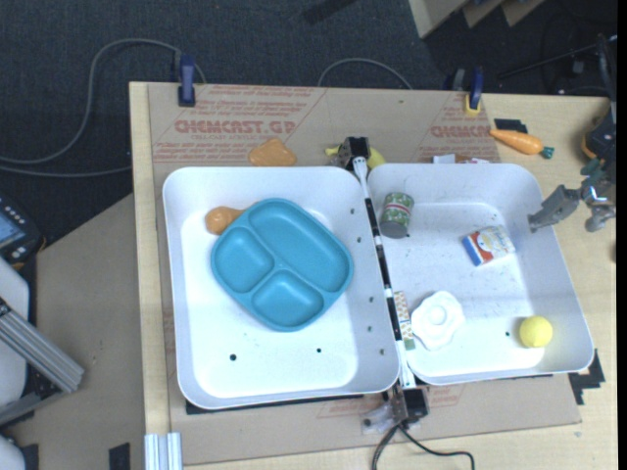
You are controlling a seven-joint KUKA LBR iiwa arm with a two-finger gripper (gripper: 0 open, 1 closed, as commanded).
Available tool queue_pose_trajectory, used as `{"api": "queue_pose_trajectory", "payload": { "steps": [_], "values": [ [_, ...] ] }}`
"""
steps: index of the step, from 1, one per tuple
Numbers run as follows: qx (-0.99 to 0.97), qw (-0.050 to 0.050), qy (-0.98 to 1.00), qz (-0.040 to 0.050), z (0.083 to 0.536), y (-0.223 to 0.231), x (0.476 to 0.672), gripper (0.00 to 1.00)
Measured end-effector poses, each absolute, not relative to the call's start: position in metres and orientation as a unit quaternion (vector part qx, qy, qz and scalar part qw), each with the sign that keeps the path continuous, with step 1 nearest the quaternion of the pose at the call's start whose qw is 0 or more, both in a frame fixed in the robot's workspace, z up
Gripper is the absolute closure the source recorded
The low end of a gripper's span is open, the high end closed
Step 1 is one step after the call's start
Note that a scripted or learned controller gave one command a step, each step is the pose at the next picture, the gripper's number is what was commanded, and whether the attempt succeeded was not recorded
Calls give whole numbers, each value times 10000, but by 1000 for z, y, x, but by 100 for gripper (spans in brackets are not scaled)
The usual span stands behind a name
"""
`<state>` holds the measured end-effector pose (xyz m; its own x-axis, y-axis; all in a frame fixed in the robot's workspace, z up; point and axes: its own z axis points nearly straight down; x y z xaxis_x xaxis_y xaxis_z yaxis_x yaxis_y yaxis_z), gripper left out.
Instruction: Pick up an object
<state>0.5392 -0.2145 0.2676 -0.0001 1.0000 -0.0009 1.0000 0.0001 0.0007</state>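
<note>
Two shallow white bins sit side by side on a pale board bench, their walls smooth, glossy and round-cornered. In the left bin (pixel 196 360) we see a sky-blue divided plate (pixel 282 262), a rounded moulded form with three recessed compartments, lying tilted across the bin's upper middle. A small orange rounded object (pixel 219 219) lies just beside the plate's upper left edge, partly hidden by it. In the right bin (pixel 558 282) we find four objects, well apart from one another: a short grey-green can (pixel 397 212), cylindrical with a printed label, near the upper left corner beside the dividing wall; a small red, white and blue carton (pixel 487 245), boxy and lying flat, right of centre; a white fried-egg toy (pixel 437 320), flat with an irregular lobed outline, near the lower left; and a yellow ball (pixel 535 332), matt and round, in the lower right corner. Outside the bins, on the bench (pixel 147 262), an orange lump (pixel 271 153) lies above the left bin and a toy carrot (pixel 519 142) above the right. At the right edge the grey metallic gripper (pixel 568 207) hovers over the right bin's outer rim; we cannot tell how its fingers stand, and nothing is visible between them
</note>
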Motion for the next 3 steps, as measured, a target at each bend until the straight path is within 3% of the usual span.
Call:
{"api": "queue_pose_trajectory", "payload": {
  "steps": [1, 2, 3],
  "values": [
    [7034, -37, 7108, 0, 172, -119, 600, 0],
    [7083, 23, 7059, -3, 156, -183, 623, 0],
    [7070, 42, 7072, 8, 85, -187, 617, 0]
  ]
}}
